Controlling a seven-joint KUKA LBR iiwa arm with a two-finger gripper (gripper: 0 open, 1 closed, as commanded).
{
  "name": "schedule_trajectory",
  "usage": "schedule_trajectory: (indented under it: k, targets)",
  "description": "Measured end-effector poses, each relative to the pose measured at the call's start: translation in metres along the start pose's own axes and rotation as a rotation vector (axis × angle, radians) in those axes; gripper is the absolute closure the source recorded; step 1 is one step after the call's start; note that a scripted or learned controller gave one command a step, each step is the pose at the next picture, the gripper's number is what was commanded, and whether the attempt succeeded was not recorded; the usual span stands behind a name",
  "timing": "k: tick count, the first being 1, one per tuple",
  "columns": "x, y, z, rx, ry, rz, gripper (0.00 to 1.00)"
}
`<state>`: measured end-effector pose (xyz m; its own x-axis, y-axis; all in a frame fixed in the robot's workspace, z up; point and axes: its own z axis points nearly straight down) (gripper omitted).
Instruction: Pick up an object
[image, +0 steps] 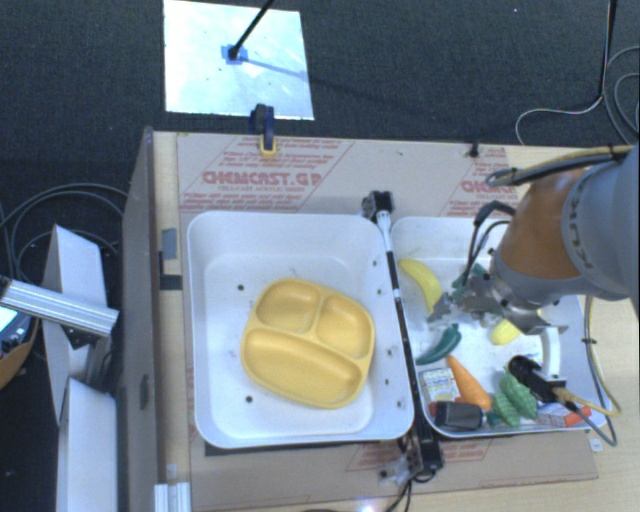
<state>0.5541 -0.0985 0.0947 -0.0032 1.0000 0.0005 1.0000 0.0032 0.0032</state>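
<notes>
My gripper (452, 305) hangs low over the right bin (440, 237), near its left side. A yellow banana (420, 280) lies just to its left, and a dark green pepper (440, 345) lies just below it. Nothing can be seen held by the gripper. A small yellow piece (505, 332) peeks out under the wrist. Toward the bin's front lie an orange carrot (468, 383), a bumpy green vegetable (517, 400), a small printed packet (437, 383) and a dark grey block (458, 414).
The left bin (215, 300) bears a yellow divided plate (308, 341). A black rail (395, 290) runs along the wall between the two bins. The grey arm with its orange band (545, 215) covers the right bin's far right part.
</notes>
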Motion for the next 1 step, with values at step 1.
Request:
schedule_trajectory:
  k: [1]
  targets:
    - [0.0082,0.0836,0.0098,-0.006,-0.001,-0.004,0.0]
